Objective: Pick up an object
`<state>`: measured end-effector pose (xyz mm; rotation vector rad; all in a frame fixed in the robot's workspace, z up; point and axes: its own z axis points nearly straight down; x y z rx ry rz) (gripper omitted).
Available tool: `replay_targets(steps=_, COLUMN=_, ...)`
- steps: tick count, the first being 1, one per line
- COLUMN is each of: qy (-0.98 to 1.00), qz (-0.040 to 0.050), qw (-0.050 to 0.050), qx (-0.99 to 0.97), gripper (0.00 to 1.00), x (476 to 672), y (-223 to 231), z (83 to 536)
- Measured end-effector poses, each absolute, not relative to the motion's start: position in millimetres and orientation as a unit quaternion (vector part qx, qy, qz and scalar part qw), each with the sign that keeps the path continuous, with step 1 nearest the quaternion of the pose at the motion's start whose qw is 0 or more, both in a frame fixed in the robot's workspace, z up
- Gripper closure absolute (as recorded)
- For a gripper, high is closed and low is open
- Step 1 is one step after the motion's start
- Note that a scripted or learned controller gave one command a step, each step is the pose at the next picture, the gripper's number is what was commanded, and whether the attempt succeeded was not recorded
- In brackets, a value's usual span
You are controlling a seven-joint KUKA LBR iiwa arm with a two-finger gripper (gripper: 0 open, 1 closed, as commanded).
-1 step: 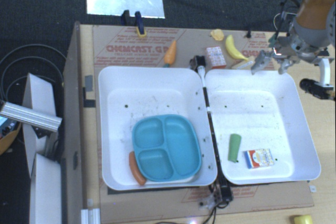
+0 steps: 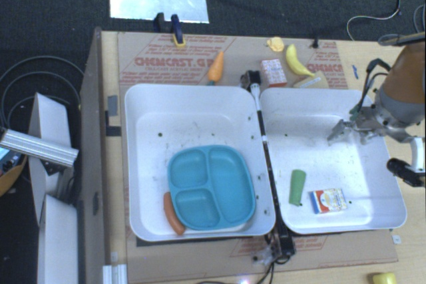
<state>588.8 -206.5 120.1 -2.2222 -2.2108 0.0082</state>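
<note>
The grey arm [image 2: 407, 86] reaches in from the right edge, its orange band uppermost and the wrist bent down over the right bin [image 2: 373, 118]; the gripper [image 2: 341, 132] juts leftward from the wrist, low over the upper right part of that bin's floor; its two pale fingers [image 2: 335, 135] point left and slightly down, and they appear spread a little apart with nothing between them, though the view is too small to be sure of the gap. The green cylinder [image 2: 297, 187] lies below and to the left of the jaws, well apart from them, standing nearly upright in the picture on the bin floor; the small box [image 2: 329, 200], white with red and blue print, lies below the jaws, just beside the cylinder on its right, not touching it; both rest near the bin's lower wall. Far to the left of the jaws, across the divider between bins, the left bin [image 2: 156, 106] holds a blue divided tray [image 2: 210, 185]; an orange sausage-shaped piece [image 2: 172, 212] lies against the tray's lower left edge. Above and left of the jaws, outside the bins on the cardboard, lie a banana [image 2: 296, 60], a small pinkish box [image 2: 273, 72] and a carrot [image 2: 215, 67].
</note>
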Motion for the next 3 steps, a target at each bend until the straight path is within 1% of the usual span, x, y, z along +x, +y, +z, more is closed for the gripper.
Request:
replay_targets(steps=1, qy=-0.710, qz=-0.0020, qw=0.000, qx=-0.704, gripper=0.00, x=551.2, y=-130, z=179)
replay_targets(steps=2, qy=-0.710, qz=0.0008, qw=0.003, qx=-0.704, gripper=0.00, x=522.7, y=-81, z=111)
replay_targets(steps=3, qy=-0.707, qz=0.0003, qw=0.001, qx=-0.707, gripper=0.00, x=497.5, y=-92, z=83)
